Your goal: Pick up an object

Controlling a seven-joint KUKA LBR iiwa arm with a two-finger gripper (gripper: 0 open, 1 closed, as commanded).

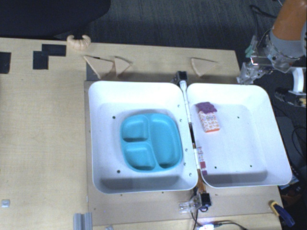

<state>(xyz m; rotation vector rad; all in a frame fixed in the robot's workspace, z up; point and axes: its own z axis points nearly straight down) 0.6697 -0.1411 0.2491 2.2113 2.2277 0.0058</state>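
Gripper (250,71) hangs at the upper right of the scene, just past the far right corner of the right-hand bin (268,143), below the grey wrist and orange band of the arm (288,18). It is small and partly blurred from where I stand, so I cannot tell how it is set, and nothing can be seen held in it.

Two shallow white bins sit side by side on the pale wooden tabletop (43,143). One thing lies in the right-hand bin: a small packet (208,117), purple at its far end and pink and white along the rest, flat on the bin floor near the inner wall, towards the far side. One thing lies in the left-hand bin (103,128): a blue divided tray (151,140) with three compartments, resting near the middle.

Judging by this, the pick has not begun; the arm is at the approach stage, well apart from both objects. The packet looks the likelier target, being in the nearer bin. The next move would call for the gripper to travel left and towards me over the right-hand bin, line up above the packet across its narrow width, then descend. The packet lies close to the bin wall, which may crowd one side of the grasp.
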